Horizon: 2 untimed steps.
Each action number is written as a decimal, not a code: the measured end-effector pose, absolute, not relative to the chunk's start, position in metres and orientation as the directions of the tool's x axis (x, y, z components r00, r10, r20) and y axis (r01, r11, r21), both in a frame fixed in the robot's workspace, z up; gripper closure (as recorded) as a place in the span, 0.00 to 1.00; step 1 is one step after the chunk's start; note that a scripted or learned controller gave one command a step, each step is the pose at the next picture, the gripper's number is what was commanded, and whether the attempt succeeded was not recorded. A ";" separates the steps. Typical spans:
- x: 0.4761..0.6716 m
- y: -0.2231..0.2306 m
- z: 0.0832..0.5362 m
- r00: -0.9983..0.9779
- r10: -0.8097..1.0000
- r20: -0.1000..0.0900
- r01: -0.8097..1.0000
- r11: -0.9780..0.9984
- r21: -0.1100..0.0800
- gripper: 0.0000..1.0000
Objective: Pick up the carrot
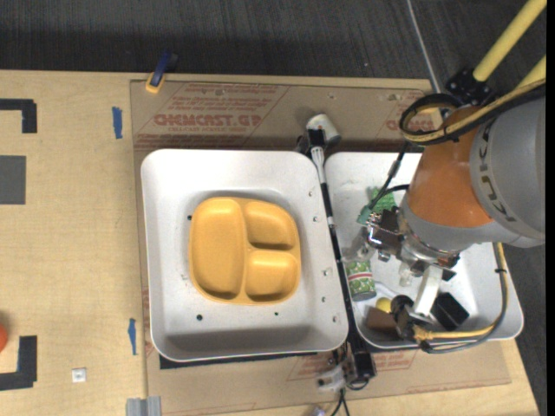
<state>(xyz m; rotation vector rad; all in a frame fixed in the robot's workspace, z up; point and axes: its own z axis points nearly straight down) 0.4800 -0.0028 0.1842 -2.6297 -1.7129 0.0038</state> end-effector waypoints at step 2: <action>0.480 -0.001 0.184 0.223 0.975 0.000 0.975 -0.223 0.000 0.00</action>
